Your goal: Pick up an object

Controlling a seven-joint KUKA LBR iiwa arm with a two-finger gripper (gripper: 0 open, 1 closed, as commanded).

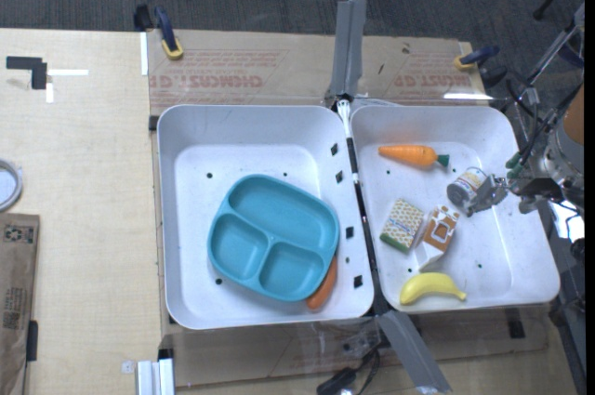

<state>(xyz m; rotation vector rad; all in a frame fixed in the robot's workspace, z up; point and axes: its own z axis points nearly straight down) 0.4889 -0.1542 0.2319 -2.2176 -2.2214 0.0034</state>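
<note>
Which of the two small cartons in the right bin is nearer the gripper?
The orange-and-white carton, just below-left of the gripper. The green-and-white checked carton lies farther left, toward the bin divider.

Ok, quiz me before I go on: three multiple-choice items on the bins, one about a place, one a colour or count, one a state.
1. Where is the blue divided tray?
A. left bin
B. right bin
C. on the bench outside the bins

2. What colour is the banana?
A. green
B. yellow
C. brown

3. How does the small can lie?
A. upright at the middle of the left bin
B. stacked on the tray
C. on its side by the pincer

Answers:
1. A, the tray rests in the left bin, with an orange sausage-like item at its lower edge.
2. B, the banana is yellow, near the front wall of the right bin.
3. C, the can lies tipped on its side, next to the pincer at that bin's right side.
</note>
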